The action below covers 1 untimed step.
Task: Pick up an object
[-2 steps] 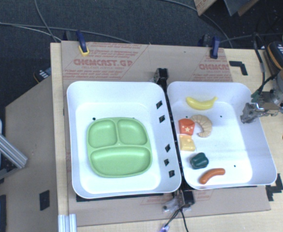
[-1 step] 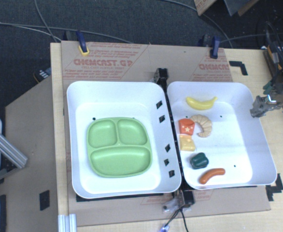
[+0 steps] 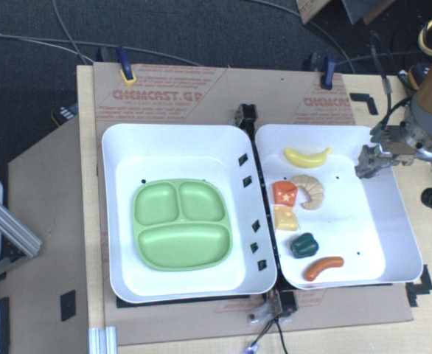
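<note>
The right bin (image 3: 378, 220) holds a yellow banana (image 3: 307, 155), a tan croissant (image 3: 309, 190), a red block with a star (image 3: 285, 193), a yellow cheese-like piece (image 3: 286, 217), a dark green pepper (image 3: 303, 245) and an orange-red sausage (image 3: 323, 268). My gripper (image 3: 367, 162) hangs over the bin's upper right part, to the right of the banana and croissant and apart from them. Nothing shows between its fingers.
The left bin (image 3: 120, 161) holds a green divided plate (image 3: 181, 223). Black clips run along the divider between the bins (image 3: 254, 198). Blue clamps (image 3: 127, 66) hold the cardboard at the bench's back edge. Cables lie on the dark floor behind.
</note>
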Motion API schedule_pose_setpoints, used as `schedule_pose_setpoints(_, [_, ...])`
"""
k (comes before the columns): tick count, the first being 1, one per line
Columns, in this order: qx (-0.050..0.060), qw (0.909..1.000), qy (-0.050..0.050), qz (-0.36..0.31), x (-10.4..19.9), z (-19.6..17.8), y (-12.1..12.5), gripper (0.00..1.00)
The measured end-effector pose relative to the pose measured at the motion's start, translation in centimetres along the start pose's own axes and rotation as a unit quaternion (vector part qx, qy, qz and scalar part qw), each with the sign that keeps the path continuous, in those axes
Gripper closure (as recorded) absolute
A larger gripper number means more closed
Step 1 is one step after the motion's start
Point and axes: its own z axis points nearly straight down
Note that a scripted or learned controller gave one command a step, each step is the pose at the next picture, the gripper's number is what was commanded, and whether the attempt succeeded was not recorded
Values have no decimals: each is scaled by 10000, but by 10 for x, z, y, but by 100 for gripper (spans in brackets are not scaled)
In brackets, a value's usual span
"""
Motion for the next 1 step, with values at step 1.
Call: schedule_pose_setpoints(1, [-19,10000,-5,-13,60,-6,17,100])
